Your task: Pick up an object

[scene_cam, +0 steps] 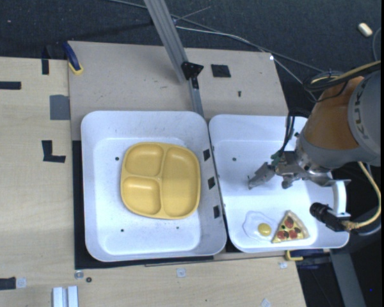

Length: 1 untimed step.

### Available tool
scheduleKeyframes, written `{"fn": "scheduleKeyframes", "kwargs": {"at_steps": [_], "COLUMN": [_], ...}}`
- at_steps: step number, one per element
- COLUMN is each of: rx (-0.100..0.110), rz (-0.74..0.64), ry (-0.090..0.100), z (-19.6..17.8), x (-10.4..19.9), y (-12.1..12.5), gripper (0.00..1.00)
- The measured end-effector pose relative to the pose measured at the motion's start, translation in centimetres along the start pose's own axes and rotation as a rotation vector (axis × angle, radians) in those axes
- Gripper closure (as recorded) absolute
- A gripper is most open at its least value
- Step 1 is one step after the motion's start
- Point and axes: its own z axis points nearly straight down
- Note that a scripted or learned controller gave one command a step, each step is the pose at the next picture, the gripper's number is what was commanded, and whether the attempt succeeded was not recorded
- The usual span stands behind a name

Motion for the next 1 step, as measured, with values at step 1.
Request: {"fn": "scheduleKeyframes", "kwargs": {"at_steps": [1], "rx": [0.001], "rz": [0.0], "ry": [0.0], "z": [4.43], "x": [0.41], "y": [-0.14], "gripper": [0.0]}}
